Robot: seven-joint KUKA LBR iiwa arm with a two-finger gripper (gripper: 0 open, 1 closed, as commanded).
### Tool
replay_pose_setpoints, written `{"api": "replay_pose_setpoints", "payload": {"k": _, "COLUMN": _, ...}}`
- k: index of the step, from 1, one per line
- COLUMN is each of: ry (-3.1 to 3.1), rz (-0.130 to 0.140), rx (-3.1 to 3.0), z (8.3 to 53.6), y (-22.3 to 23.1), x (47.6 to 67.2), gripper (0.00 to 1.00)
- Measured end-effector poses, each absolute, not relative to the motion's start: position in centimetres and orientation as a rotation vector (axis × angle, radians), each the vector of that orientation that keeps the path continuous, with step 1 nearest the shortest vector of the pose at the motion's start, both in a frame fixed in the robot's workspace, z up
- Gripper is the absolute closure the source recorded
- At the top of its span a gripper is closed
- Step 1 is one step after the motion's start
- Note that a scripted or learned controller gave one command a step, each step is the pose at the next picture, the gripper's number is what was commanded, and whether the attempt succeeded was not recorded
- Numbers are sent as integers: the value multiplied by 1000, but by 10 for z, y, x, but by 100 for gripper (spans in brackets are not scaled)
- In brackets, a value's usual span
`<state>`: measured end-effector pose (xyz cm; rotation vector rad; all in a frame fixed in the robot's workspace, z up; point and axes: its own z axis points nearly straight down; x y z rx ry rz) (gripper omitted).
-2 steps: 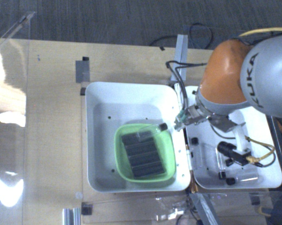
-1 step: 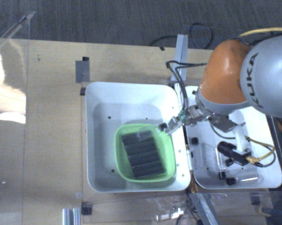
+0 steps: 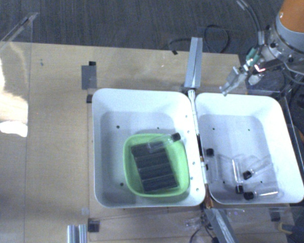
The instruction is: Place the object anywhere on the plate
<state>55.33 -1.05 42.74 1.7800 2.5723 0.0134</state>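
Dark ridged object (image 3: 153, 167) lies on green plate (image 3: 131, 178), long axis diagonal; hand (image 3: 231, 85) hovers up-right, well apart; grip state unclear.

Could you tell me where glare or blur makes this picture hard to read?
In the camera view, bright glare washes out the bench at the left; the clear items in the right bin blend into its white floor; the claw is small and soft; the green plate with the dark object reads sharply.
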Motion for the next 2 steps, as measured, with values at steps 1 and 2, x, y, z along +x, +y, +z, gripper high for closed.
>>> {"api": "replay_pose_setpoints", "payload": {"k": 1, "ry": 2374, "rz": 14, "rx": 2042, "z": 437, "y": 44, "x": 532, "gripper": 0}}
{"api": "replay_pose_setpoints", "payload": {"k": 2, "ry": 2275, "rz": 10, "rx": 2155, "z": 424, "y": -11, "x": 488, "gripper": 0}}
